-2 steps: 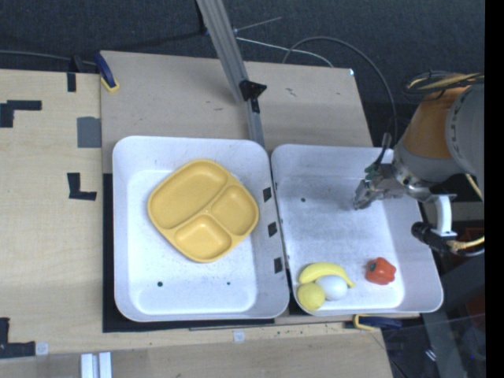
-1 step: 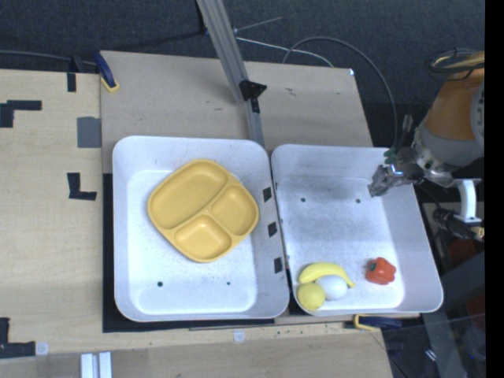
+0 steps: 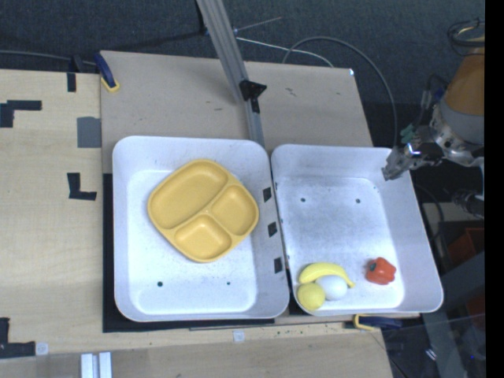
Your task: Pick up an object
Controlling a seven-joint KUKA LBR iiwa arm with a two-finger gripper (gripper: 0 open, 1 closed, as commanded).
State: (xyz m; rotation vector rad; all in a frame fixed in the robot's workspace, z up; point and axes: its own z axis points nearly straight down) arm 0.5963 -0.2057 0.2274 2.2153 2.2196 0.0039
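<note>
My jaws (image 3: 396, 166) hover over the right bin's (image 3: 409, 211) far edge; I cannot tell their spread. A red pepper (image 3: 380, 271) lies near.

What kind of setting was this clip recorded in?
Most likely a robotics lab test bench. Two shallow white plastic bins sit side by side on a wooden bench top, holding toy-like items: a yellow divided plastic plate and a small red pepper. The grey arm's claw reaches in.
</note>
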